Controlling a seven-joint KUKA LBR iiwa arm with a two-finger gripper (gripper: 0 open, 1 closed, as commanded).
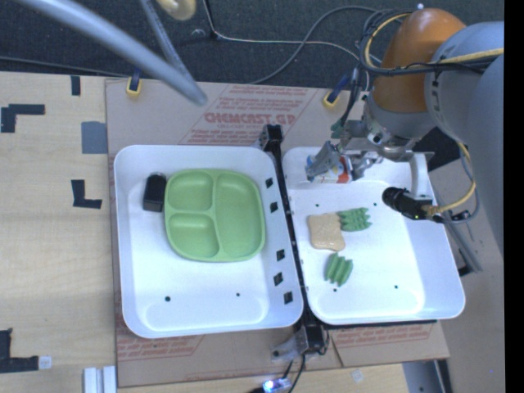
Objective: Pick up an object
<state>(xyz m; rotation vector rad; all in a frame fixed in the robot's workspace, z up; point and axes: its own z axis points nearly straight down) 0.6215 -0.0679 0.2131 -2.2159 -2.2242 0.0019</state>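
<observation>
The hand (pixel 340 164) hangs over the far edge of the right bin (pixel 426 289); whether it is open or closed cannot be told. The nearest object, a tan sponge (pixel 326 231), lies mid-bin beside green beans (pixel 354 219). The hand should centre above the sponge and descend straight.

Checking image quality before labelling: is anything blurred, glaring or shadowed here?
Camera view: the grey bar crossing the top left is out of focus; the green tray and toast look sharp; lighting is even with soft shadows; the gripper is small and cluttered, hard to read.
</observation>
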